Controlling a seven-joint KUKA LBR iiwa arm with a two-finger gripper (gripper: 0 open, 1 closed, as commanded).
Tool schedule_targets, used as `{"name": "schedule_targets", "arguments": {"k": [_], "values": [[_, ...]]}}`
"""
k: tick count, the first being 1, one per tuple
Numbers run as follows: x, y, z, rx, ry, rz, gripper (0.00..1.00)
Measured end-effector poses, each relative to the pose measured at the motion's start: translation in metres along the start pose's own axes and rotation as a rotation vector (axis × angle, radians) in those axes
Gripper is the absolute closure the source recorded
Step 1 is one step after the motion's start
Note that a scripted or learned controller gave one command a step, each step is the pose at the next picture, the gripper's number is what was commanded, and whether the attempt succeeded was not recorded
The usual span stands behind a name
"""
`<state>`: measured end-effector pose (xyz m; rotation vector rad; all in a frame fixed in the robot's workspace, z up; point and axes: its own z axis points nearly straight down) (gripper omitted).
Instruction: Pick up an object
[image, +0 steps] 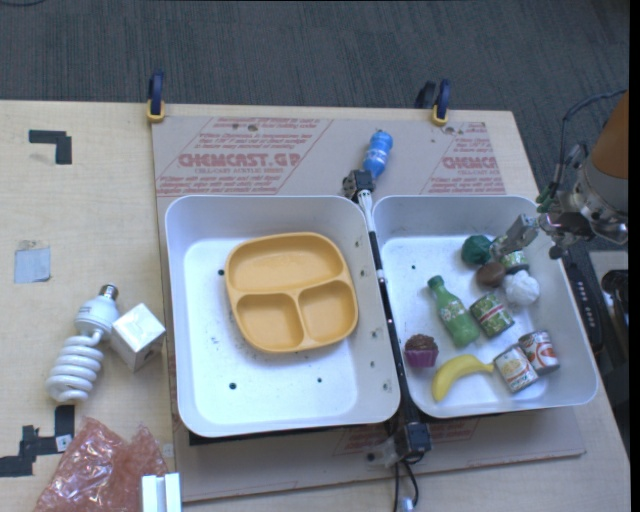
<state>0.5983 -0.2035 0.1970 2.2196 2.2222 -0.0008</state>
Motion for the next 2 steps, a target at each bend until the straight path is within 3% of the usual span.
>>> {"name": "schedule_targets", "arguments": {"k": [1,2], "values": [[0.048,0.035,0.104,0.000,0.000,-0.001,0.00],[0.097,-0.005,0.104,0.000,0.000,0.001,0.00]]}}
